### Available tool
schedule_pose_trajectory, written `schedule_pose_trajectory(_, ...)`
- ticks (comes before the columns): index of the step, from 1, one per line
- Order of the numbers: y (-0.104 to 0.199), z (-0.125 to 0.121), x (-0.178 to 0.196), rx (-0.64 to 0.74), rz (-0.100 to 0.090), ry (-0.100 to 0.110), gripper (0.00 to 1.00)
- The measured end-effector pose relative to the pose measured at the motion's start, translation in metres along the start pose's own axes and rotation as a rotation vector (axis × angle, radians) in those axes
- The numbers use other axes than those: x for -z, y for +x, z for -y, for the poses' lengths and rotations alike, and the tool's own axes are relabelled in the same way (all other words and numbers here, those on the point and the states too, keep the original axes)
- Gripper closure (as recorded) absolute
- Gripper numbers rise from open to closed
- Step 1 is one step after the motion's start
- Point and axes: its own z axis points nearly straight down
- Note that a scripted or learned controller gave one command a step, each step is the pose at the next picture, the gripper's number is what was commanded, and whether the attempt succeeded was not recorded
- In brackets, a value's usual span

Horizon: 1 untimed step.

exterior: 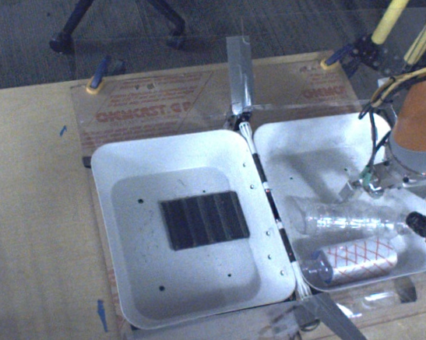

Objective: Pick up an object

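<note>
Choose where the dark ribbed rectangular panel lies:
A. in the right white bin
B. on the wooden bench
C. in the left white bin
C: the dark ribbed rectangular panel lies flat on the floor of the left white bin, apart from the items in the right white bin.

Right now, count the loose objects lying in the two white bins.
3. A dark ribbed panel lies in the left bin. A clear plastic cup and a red-patterned can lie in the right bin. The arm may hide more.

Red-crosshatched white can (359,261), white bins (119,170)
</note>
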Motion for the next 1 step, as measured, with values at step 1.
schedule_pose_trajectory(1, 0.0014, -0.0458, -0.0007, -0.049, 0.001, 0.002, 0.00)
